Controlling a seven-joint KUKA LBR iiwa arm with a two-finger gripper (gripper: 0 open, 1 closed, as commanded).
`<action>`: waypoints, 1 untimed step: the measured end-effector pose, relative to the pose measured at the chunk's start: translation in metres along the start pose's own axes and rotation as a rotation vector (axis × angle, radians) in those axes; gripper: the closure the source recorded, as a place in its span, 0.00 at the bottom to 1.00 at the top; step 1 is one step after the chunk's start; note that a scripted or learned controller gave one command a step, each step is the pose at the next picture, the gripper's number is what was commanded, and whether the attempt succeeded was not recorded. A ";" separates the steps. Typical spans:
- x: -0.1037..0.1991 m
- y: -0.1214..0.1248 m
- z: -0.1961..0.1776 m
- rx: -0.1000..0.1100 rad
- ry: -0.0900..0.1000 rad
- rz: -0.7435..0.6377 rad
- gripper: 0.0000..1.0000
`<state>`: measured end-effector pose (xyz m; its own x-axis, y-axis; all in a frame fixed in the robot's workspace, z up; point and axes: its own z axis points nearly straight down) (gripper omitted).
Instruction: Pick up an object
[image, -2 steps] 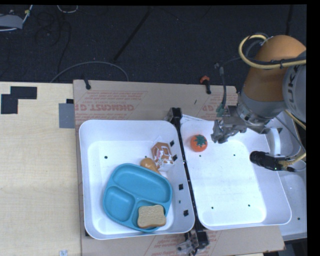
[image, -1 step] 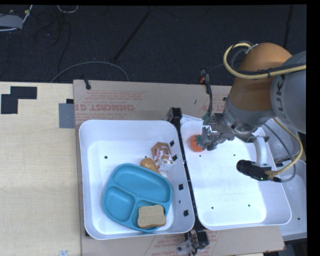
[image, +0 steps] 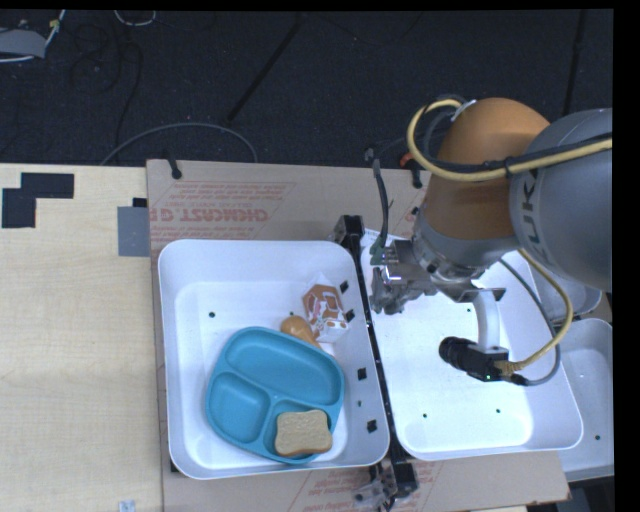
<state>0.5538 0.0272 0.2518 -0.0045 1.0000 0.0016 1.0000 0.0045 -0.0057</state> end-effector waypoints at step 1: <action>0.053 -0.005 0.006 0.001 0.000 -0.001 1.00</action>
